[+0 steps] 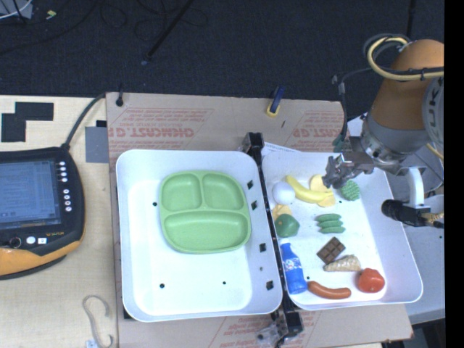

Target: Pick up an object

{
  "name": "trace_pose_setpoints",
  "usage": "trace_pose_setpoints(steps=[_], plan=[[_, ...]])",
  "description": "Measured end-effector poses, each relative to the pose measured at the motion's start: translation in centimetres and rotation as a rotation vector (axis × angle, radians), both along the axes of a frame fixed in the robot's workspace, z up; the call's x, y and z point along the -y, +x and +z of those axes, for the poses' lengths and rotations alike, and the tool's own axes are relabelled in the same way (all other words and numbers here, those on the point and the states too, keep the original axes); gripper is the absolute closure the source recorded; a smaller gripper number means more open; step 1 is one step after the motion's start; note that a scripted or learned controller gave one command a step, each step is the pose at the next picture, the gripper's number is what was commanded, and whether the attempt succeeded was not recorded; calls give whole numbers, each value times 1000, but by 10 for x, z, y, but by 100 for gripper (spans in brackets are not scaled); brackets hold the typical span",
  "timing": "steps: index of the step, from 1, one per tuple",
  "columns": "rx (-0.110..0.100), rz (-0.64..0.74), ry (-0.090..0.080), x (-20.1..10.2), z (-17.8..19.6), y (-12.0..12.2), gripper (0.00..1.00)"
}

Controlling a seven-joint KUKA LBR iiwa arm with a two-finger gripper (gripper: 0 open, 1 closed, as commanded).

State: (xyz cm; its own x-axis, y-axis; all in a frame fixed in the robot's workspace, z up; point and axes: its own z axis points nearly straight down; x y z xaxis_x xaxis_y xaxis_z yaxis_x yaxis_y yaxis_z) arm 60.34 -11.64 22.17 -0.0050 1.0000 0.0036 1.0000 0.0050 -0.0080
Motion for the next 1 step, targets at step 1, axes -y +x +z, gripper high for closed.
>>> trace_pose_setpoints(steps=[1], plan=[[-1,-1,0,-44,-5,-5,100]])
